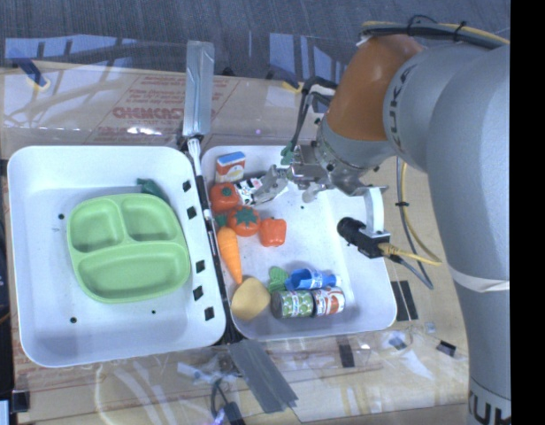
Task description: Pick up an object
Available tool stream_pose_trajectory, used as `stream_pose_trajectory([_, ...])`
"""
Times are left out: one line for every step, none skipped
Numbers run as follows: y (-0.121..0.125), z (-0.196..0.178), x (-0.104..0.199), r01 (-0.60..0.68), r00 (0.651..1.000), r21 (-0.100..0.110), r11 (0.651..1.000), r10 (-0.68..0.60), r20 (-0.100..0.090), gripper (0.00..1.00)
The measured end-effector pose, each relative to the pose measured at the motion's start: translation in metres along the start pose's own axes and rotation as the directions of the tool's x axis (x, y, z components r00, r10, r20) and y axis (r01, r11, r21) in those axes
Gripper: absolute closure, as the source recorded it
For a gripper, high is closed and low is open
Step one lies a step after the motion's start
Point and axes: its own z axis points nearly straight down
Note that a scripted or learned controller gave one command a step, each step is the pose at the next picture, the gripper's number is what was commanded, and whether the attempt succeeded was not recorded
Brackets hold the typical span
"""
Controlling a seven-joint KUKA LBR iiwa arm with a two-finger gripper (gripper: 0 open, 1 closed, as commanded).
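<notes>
Small black-and-white toy (249, 189), blurred and hard to name, lies in the right white bin (379, 277) near its far left corner, directly at the tips of the metal two-finger gripper (265, 184). The gripper reaches in from the right, its fingers pointing leftward along the bin's far side; the toy sits just beyond and slightly below the fingertips, apparently touching them, though whether it lies between the fingers cannot be told. Whether the fingers are spread or closed cannot be told either.

Just left of the tool: a small white and orange carton (230, 164) above the toy, and a round red plastic tomato (224, 197) below it. Nearer the viewer from the fingertips: a second red tomato with green stalk (245, 221), an orange plastic pepper (272, 231) and a long orange plastic carrot (228, 251), its axis running toward the viewer.

Judgement: the coming move turns on the toy lying leftward of the fingertips, crowded by carton and tomato, leaving little room for closing cleanly.

Well apart, at the bin's near side: a labelled can (308, 304) on its side.
</notes>
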Motion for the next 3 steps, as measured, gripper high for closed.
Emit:
stream_pose_trajectory([-0.002, 0.074, -0.018, 0.123, 0.992, -0.022, 0.992, -0.123, 0.005, 0.00])
stream_pose_trajectory([-0.017, 0.081, -0.045, 0.110, 0.994, -0.039, 0.993, -0.109, 0.012, 0.00])
stream_pose_trajectory([-0.039, 0.099, -0.035, 0.024, 1.000, -0.006, 1.000, -0.024, 0.000, 0.00])
